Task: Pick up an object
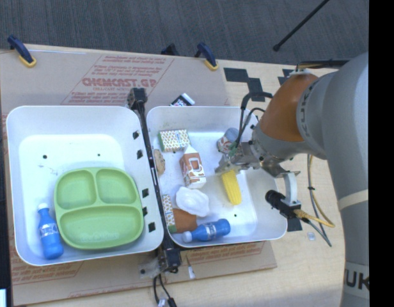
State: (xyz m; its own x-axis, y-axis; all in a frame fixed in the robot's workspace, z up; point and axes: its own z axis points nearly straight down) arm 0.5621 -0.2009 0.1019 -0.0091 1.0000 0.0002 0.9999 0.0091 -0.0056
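My gripper (228,162) reaches in from the right and hangs low in the right bin (248,117), just above the top end of a yellow corn cob (231,188). Left of it stands a small orange and white carton (193,169). A patterned box (174,139) lies near the bin's back left. White crumpled material (193,201) sits below the carton, beside a brown item (181,220). A blue bottle (208,231) lies along the front wall. The wrist hides the fingers.
The left bin (31,123) holds a green divided plate (98,207) and a blue bottle (48,233) in its front left corner. Black clips (138,98) join the bins. Cardboard (114,78) lies behind them.
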